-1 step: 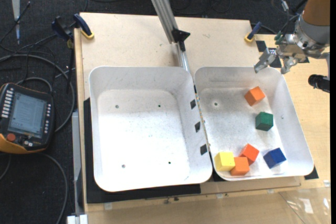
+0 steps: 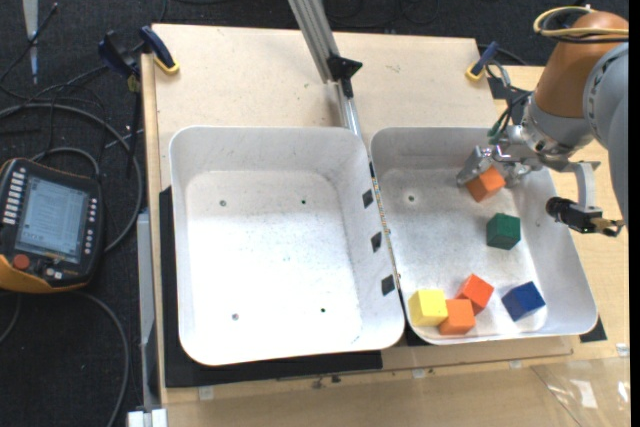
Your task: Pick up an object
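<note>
The grey arm with its orange band is reaching in from three o'clock, and the tool (image 2: 487, 170) is hanging over the right-hand shallow white bin (image 2: 565, 260), toward its twelve o'clock end. A small orange cube (image 2: 486, 183) is sitting right at the fingertips, touching them, apparently clamped between the two fingers, though the view is too small to be certain. At five o'clock from it, well apart, a dark green cube (image 2: 504, 231) is resting on the bin floor. Along the six o'clock wall, a yellow cube (image 2: 429, 306), two more orange blocks (image 2: 466, 304) and a blue cube (image 2: 522, 300) are clustering. The left-hand white bin (image 2: 190, 215) is lying beside it on the desk (image 2: 250, 75).
</note>
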Controlling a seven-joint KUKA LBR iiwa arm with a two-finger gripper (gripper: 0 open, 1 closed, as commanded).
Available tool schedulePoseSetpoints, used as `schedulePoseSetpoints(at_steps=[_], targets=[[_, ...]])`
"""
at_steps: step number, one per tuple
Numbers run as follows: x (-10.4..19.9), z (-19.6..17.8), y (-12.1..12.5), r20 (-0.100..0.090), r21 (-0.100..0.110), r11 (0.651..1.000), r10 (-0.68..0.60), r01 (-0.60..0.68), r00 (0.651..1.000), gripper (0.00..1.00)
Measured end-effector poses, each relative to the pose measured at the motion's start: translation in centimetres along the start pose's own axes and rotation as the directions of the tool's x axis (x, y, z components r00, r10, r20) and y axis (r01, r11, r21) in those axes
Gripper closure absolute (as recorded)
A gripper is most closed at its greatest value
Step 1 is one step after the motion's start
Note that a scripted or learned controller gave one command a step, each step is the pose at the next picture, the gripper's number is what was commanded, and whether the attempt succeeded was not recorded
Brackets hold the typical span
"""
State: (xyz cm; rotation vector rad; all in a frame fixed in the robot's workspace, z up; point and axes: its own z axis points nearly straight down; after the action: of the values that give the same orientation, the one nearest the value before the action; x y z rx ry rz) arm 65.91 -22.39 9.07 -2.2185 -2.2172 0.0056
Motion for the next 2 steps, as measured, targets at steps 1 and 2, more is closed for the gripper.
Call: schedulePoseSetpoints(at_steps=[1,2], targets=[[0.0,-0.6,0.6,0.003,-0.009,1.0,-0.003,0.003,1.0,0.0],[3.6,-0.5,-1.6,0.001,-0.004,1.0,-0.004,0.004,1.0,0.0]])
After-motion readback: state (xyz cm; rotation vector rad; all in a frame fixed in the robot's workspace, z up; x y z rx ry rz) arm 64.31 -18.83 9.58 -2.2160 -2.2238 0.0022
